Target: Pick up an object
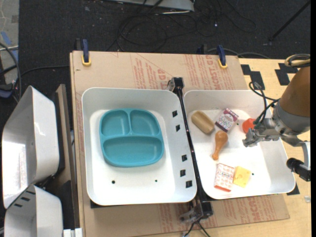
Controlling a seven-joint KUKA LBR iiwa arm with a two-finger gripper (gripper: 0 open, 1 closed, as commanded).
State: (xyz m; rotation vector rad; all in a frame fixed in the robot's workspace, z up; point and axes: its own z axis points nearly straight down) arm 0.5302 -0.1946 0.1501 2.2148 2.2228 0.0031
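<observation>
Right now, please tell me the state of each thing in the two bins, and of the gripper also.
Gripper: low over the right bin's right side, nothing visibly held.
Teal divided plate: flat in the left bin, right way up.
Bread roll: lying in the right bin.
Purple packet: lying tilted, beside the roll.
Drumstick: lying, thick end up-frame.
Red-and-white box: lying flat.
Yellow cheese piece: flat, touching the box.

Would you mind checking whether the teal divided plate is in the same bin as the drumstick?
No, the teal divided plate lies alone in the left bin, while the drumstick lies in the right bin.
</observation>
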